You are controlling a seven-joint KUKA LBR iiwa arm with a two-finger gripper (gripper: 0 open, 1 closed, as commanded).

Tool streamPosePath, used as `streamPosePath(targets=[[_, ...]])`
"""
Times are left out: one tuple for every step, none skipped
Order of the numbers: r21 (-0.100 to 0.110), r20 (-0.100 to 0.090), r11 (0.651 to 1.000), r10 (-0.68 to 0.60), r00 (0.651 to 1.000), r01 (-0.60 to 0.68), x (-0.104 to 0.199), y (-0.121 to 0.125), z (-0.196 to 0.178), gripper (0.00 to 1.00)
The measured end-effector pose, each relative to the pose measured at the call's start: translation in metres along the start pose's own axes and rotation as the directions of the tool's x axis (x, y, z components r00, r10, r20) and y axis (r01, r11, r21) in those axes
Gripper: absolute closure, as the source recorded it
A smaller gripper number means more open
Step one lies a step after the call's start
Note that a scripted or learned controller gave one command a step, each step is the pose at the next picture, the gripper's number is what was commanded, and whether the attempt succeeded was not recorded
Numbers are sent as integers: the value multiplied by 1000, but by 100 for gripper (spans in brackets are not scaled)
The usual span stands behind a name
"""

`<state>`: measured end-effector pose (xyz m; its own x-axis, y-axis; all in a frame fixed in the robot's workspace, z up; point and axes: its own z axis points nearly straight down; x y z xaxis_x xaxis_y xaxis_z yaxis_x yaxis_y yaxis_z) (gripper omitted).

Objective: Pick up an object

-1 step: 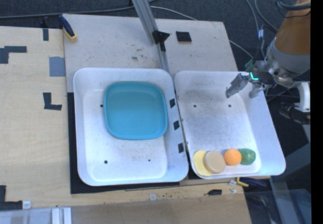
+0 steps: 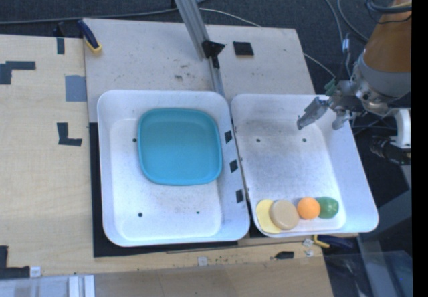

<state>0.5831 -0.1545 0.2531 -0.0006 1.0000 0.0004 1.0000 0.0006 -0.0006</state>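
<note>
Along the near wall of the right bin (image 2: 348,155) lie several small objects in a row: a yellow flat piece (image 2: 263,217), a beige round piece (image 2: 285,215), an orange ball (image 2: 308,208) and a green ball (image 2: 328,207). My gripper (image 2: 324,119) hangs over the far right part of that bin, well away from the row. Its two dark fingers are spread open, with nothing between them. The arm's orange band (image 2: 391,35) rises behind it at the right.
A blue square plate (image 2: 179,146) lies in the left bin (image 2: 114,175). A grey metal post (image 2: 194,11) slants up from between the bins. Cables run over the dark floor at the back right.
</note>
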Motion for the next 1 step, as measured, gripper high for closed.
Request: streamPosePath(targets=[[4, 0, 1000, 0, 1000, 0, 1, -10, 49, 0]])
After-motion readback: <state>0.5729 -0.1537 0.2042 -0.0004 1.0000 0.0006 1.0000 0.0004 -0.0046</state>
